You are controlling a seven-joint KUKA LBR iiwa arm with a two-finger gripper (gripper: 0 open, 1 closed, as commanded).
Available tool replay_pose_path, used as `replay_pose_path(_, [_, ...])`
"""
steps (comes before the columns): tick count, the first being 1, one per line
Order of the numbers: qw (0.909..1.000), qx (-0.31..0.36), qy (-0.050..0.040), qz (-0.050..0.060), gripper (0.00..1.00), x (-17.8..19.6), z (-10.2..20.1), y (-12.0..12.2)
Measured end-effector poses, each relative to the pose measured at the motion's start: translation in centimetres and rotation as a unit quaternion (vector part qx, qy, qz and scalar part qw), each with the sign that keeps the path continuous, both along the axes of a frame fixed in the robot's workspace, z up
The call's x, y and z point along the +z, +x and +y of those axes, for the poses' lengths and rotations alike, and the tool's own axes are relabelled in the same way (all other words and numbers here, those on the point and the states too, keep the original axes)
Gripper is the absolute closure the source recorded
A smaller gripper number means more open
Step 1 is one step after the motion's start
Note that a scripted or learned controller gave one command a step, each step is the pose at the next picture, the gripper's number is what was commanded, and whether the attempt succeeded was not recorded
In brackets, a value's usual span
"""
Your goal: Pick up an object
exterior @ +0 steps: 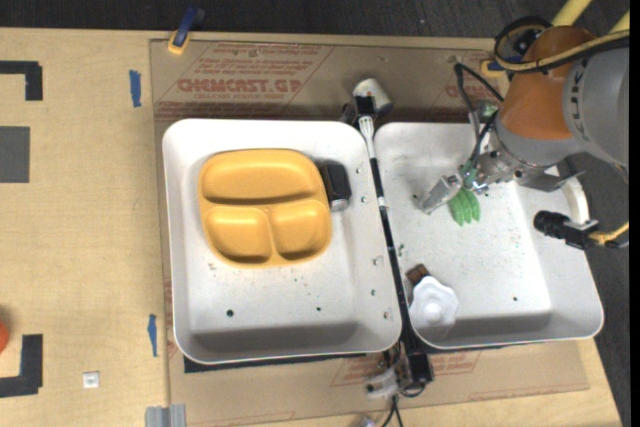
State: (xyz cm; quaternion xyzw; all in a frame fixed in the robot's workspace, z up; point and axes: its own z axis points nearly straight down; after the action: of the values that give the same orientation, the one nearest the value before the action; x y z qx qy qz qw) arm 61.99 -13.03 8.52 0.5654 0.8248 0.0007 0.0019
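Reach comes from the right, my grey arm with its orange band (535,100) bent over the right-hand shallow white bin (520,300), and my gripper (470,180) hangs low over that bin's upper middle. Just under and a shade to the near side of my fingertips lies a small bright green ridged plastic piece (465,207); it looks to be touching or almost touching them, but I see nothing of it caught between them, so I do not count it as held. Whether I am parted or clenched I cannot tell from this slant. A small grey metallic piece (434,195) juts out from my tip toward the left, and I cannot say if it is part of me or a loose thing.

The green piece runs roughly up and down the view, so I judge a straight descent, closing across its short width, to be the move.

Farther off, a white crumpled plastic lump (433,303) sits at the bin's near left corner, and a yellow three-compartment plastic tray (266,205) fills the left bin (200,315).
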Motion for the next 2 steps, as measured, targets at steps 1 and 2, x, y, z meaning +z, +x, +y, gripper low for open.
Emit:
replay_pose_path(1, [1.0000,0.000,0.0003,-0.002,1.00,1.1,0.0,0.1])
replay_pose_path(2, [1.0000,0.008,0.0010,0.003,1.00,9.9,6.5,-11.2])
